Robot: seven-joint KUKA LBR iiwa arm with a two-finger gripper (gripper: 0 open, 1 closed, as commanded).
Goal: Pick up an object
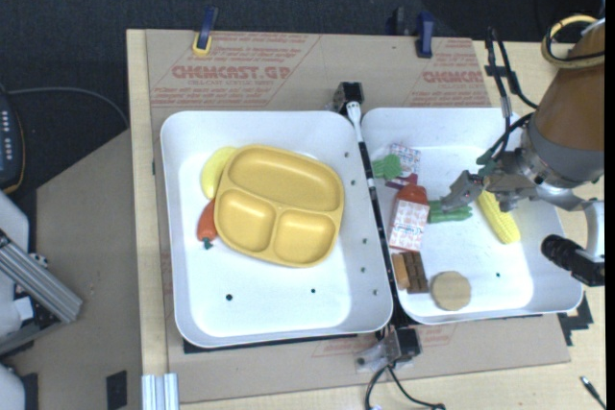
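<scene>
Overhead, the gripper [465, 190] of the grey arm hangs low in the right bin [500, 298], having reached in from the right. Its fingers point left toward a green item [452, 213], possibly a toy vegetable, and sit at or just above that item's upper end; whether they are spread, closed, or already pinching it cannot be told at this angle.

Candidate objects are gathered in this bin: a yellow corn cob [500, 217] just beside the gripper, a red ketchup bottle [409, 212] lying flat, a brown chocolate bar [409, 272], a tan round cookie [451, 290], a second green piece [387, 168] and a small patterned packet [405, 155] near the far wall.

The left bin [279, 317] holds a yellow divided tray [279, 205], overlapping a banana [213, 170] and a small orange-red carrot-like piece [207, 222], so both are awkward to reach.

Judged from the pose, the green item is the intended target, being loose and clear of its neighbours.
</scene>
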